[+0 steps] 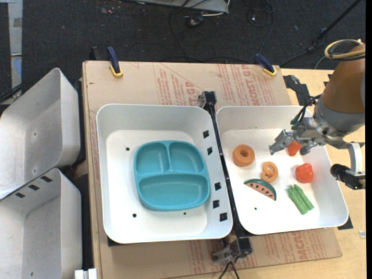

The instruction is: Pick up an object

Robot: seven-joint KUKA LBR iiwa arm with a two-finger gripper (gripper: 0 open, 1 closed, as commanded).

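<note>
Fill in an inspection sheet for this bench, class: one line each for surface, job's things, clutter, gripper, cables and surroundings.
Surface: cardboard-covered bench bearing a left bin and a right bin, side by side.
Job's things: in the right bin, a doughnut, a small ring, a watermelon slice, a tomato and green beans, all lying apart. A small red piece sits under the gripper.
Clutter: a blue divided plate in the left bin.
Gripper: gripper over the right bin's upper right part, at the red piece; a hold cannot be confirmed.
Cables: black cables on the floor behind the bench.
Surroundings: two white tubs at the left; clamps on the bench's far edge.
</note>
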